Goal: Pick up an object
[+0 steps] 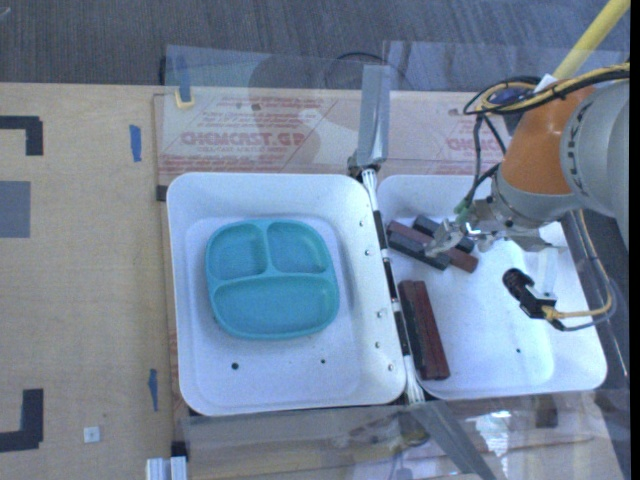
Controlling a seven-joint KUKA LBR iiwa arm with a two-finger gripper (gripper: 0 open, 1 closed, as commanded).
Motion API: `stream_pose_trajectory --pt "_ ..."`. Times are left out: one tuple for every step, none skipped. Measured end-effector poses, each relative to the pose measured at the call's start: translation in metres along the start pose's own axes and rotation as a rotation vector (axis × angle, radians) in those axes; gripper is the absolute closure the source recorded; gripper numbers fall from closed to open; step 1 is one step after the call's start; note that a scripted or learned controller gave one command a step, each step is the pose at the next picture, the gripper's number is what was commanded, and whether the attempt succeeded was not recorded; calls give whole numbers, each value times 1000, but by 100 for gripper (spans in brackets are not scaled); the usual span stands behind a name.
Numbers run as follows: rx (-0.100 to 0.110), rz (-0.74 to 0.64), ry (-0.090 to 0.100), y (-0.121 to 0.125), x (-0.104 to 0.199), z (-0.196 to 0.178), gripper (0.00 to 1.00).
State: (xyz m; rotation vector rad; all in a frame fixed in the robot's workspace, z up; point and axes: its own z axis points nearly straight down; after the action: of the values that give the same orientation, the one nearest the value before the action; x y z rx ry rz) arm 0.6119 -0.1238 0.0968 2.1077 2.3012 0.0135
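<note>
The likeliest target is the small brown block (pixel 432 248) lying aslant in the upper left of the right bin (pixel 570 363), close to the divider. The gripper (pixel 447 240) is down right over it, its dark fingers about the block's middle; whether they are parted or closed on it cannot be told from above. A longer brown bar (pixel 424 328) lies just below, along the bin's left wall, apart from the block. The left bin (pixel 190 298) holds a teal tray (pixel 272 276), well away. The risks look plain — the block sits at an angle, so a closing pinch could skid it aside or catch only a corner, and a lift might drop it. The bin wall is near enough for a finger to graze it.
</note>
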Motion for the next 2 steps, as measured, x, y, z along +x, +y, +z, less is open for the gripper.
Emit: stream_pose_trajectory --pt "-7 0 4 2 1 -12 100" --pt "-7 0 4 2 2 -12 0"
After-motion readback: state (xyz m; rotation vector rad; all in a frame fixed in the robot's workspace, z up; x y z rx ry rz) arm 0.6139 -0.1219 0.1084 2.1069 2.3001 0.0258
